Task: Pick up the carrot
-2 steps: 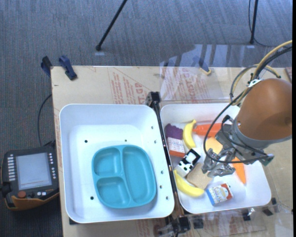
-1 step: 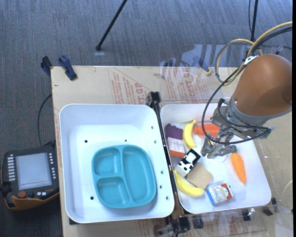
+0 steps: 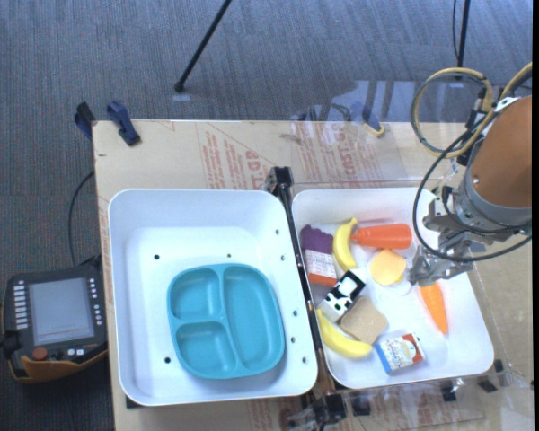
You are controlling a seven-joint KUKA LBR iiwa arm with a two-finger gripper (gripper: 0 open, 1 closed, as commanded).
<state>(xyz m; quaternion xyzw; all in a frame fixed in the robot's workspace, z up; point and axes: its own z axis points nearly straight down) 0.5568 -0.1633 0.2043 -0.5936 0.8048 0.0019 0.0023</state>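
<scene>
The carrot (image 3: 435,307), orange and tapered, lies near the right wall of the right bin (image 3: 472,353), thick end up and tip pointing toward the front. My gripper (image 3: 428,271) hangs right over the thick end and seems to touch it. The grey wrist and orange band rise to the right of it.
Left of the carrot the right bin holds a yellow round piece (image 3: 388,267), an orange-red cylinder (image 3: 384,235), two bananas (image 3: 343,242) (image 3: 341,339), a bread slice (image 3: 365,320), a small carton (image 3: 400,352) and a black-and-white block (image 3: 344,294). The left bin (image 3: 135,241) holds a blue divided plate (image 3: 225,320).
</scene>
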